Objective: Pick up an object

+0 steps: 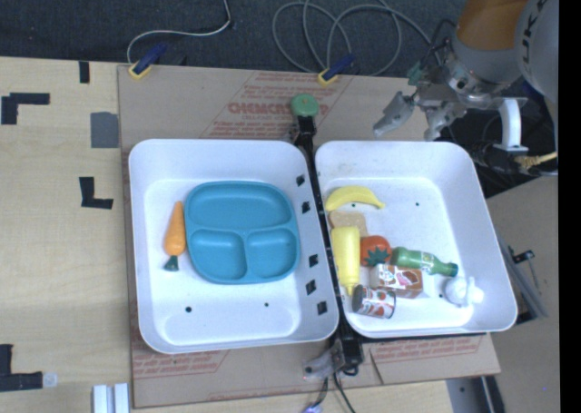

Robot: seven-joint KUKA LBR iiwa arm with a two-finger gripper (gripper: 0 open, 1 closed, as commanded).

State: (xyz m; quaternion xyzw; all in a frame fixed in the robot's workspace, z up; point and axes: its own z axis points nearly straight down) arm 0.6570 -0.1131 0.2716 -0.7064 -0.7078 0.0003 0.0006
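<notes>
My gripper [415,123] hangs open above the far edge of the right bin [481,211], its two fingers spread with nothing between them. In that bin lie a yellow banana [355,198], a yellow bottle [346,255], a red tomato-like piece [374,247], a green bottle with a red label [422,262], a small carton [398,280], a small can [372,302] and a white object [463,291]. The left bin [150,184] holds a blue divided plate [242,231] and an orange carrot [174,234].
A green-topped clamp [305,110] stands at the far end of the seam between the bins. Grey cables [349,25] loop on the dark floor behind the bench. Cardboard lies under both bins.
</notes>
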